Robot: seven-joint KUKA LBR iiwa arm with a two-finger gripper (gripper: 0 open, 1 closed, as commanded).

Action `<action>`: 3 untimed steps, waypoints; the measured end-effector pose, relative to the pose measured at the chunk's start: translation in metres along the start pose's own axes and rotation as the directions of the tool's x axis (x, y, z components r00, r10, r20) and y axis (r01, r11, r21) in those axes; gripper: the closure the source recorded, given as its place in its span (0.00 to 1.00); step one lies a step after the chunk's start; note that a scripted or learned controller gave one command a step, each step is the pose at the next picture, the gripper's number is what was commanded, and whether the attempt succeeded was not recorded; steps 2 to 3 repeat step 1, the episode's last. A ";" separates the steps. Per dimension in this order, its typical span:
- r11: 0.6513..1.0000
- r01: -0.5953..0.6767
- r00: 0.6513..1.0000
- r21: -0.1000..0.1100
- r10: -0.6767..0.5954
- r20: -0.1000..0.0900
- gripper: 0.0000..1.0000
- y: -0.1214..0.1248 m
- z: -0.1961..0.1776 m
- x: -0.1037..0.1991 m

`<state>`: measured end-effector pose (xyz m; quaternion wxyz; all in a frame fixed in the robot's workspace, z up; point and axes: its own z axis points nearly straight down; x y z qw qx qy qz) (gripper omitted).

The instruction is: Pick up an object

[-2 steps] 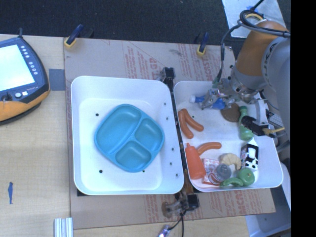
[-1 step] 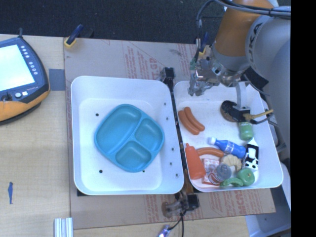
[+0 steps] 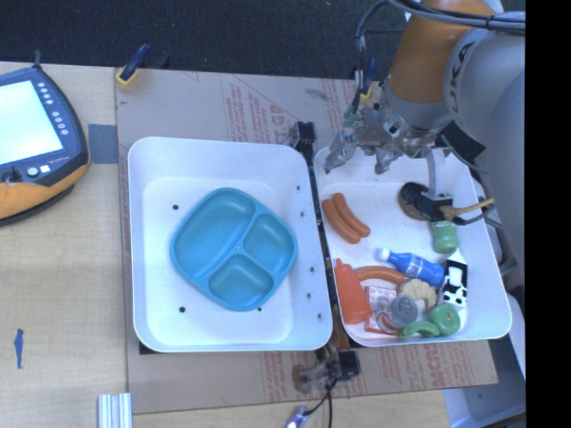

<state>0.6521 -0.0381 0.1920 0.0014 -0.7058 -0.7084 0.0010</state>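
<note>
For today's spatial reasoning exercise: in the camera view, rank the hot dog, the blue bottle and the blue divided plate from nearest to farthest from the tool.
1. Hot dog: right bin, just below the tool.
2. Blue bottle: right bin, lower and toward its right side.
3. Blue divided plate: left bin, across the divider.

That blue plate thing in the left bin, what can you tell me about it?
The blue divided plate looks like smooth light-blue plastic, rounded in outline, with three shallow compartments: one long section and two smaller ones. It lies flat, face up and turned at an angle, near the middle of the left white bin. It rests on the bin floor, with nothing in its compartments.
</note>
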 end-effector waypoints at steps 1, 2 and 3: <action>1.000 0.000 1.000 0.002 0.000 0.003 0.00 -0.018 0.079 -0.069; 1.000 0.000 1.000 0.002 0.000 0.003 0.00 -0.018 0.079 -0.069; 1.000 0.000 1.000 0.002 0.000 0.003 0.00 -0.018 0.079 -0.069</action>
